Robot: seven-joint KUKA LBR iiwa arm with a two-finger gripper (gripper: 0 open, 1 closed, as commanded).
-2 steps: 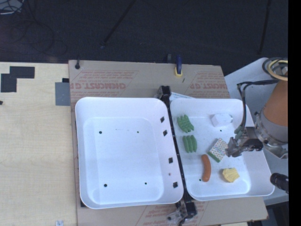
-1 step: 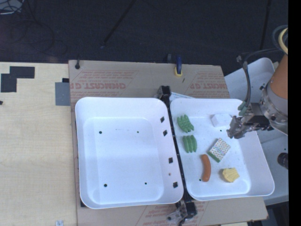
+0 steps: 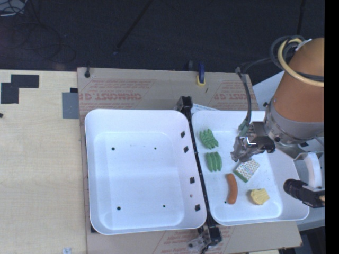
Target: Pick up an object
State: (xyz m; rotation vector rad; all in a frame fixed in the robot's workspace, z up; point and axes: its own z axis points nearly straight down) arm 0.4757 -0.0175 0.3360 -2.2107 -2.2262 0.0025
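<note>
In the right bin (image 3: 288,208) lie two green ridged pieces, one (image 3: 208,138) above the other (image 3: 213,161), an orange sausage-shaped piece (image 3: 231,188), a yellow lump (image 3: 259,196) and a white patterned block with a green edge (image 3: 247,169). My gripper (image 3: 241,153) hangs low over the bin's middle, just above and to the left of the patterned block. Its dark fingers point down and left. Nothing is visibly held between them.
The left bin (image 3: 100,142) sits beside the right one, joined by a black clip strip (image 3: 192,157). Both rest on a cardboard sheet (image 3: 137,89) on the wooden bench. The arm's large orange and grey body (image 3: 302,89) covers the right bin's far right corner.
</note>
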